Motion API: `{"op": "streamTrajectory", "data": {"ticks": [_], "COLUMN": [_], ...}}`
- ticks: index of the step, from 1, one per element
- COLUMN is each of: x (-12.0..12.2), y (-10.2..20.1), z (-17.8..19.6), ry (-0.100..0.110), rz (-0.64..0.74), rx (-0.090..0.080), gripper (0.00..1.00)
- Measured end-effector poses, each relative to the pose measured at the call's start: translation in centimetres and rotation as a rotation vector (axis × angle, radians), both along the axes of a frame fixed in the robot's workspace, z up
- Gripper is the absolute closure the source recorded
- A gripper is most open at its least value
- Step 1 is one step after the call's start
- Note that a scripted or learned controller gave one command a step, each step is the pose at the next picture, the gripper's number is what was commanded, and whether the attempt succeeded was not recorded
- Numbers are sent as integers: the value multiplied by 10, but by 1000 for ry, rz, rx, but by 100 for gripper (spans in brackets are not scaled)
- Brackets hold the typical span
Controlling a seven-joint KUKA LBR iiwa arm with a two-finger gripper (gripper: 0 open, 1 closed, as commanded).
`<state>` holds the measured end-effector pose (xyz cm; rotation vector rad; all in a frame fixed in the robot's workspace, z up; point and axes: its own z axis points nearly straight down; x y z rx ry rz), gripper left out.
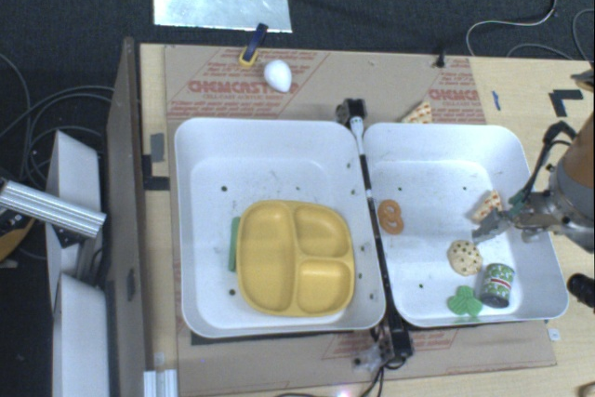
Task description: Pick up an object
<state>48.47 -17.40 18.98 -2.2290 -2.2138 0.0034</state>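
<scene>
The arm came in from the right, and its hand (493, 225) hung low over the right bin (437, 149), by the far wall. Whether it was clenched or released I could not tell (it was too small and blurred). Just beside it lay a tan cracker piece (486, 204). Nearer the front sat a cookie (463, 256), a small green-labelled can (498, 284) and a green toy leaf (463, 301), close together. A pretzel (390, 217) lay by the divider. The left bin (209, 163) held a yellow divided plate (296, 256). A white egg (277, 74) rested on the tabletop (372, 79) behind.
</scene>
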Motion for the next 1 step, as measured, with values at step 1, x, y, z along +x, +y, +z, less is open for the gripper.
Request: {"op": "streamTrajectory", "data": {"ticks": [1], "x": [16], "y": [-30], "z": [-102], "ry": [-3], "rz": [5], "rx": [3], "gripper": [0]}}
